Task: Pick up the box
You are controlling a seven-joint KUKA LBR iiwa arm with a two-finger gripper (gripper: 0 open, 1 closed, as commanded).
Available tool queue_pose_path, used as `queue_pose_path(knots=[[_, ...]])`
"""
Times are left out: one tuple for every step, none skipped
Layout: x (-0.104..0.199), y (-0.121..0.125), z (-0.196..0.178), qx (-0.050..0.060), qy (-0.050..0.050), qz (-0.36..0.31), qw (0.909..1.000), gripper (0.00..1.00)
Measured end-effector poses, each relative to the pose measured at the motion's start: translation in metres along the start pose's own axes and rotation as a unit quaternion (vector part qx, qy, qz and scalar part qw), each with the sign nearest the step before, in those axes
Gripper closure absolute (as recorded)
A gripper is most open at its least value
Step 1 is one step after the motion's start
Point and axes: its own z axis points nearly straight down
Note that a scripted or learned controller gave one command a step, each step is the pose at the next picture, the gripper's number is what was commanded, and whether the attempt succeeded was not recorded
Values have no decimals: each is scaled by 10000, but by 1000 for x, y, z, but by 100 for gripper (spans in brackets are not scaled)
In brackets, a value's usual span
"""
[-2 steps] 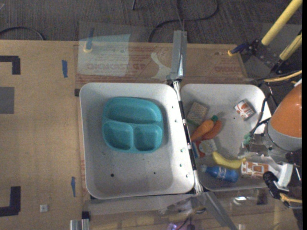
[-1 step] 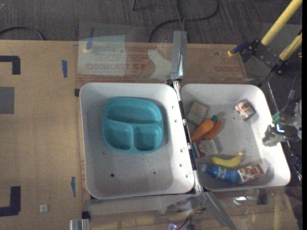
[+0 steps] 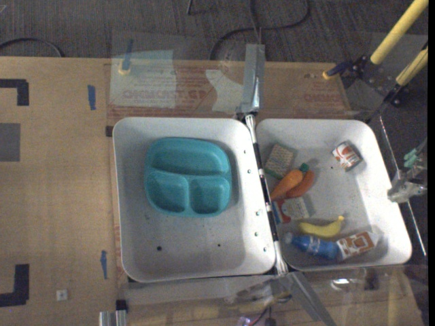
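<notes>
Though it blurs, likely the gripper (image 3: pixel 406 182), beside rim of right bin (image 3: pixel 402 217)

**Materials and finishes**

2 white bins (image 3: pixel 129 202), smooth plastic look, slight sheen. Teal divided plate (image 3: pixel 188 185) in the left bin: matt plastic, a little speckled. Worktop (image 3: pixel 54 202): tan, flat, matt, like cardboard or fibreboard, with blue tape bits. Metal strip (image 3: pixel 252 80) between the bins: dull grey. Carrot (image 3: pixel 292 182) and banana (image 3: pixel 322 227): toy plastic, smooth, mild gloss. Blue bottle (image 3: pixel 314 246): glossy plastic. Small box (image 3: pixel 279 159): printed card, matt. Brown-and-white carton (image 3: pixel 355 244) and red-and-white pack (image 3: pixel 346 155): printed, finish hard to tell. Floor (image 3: pixel 102 12): dark carpet, rough. Yellow poles (image 3: pixel 401 24): smooth, painted or plastic.
</notes>
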Motion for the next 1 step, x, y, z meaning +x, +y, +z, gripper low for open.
queue_pose_path(knots=[[-1,1,-10,-8,-11,4,10000,100]])
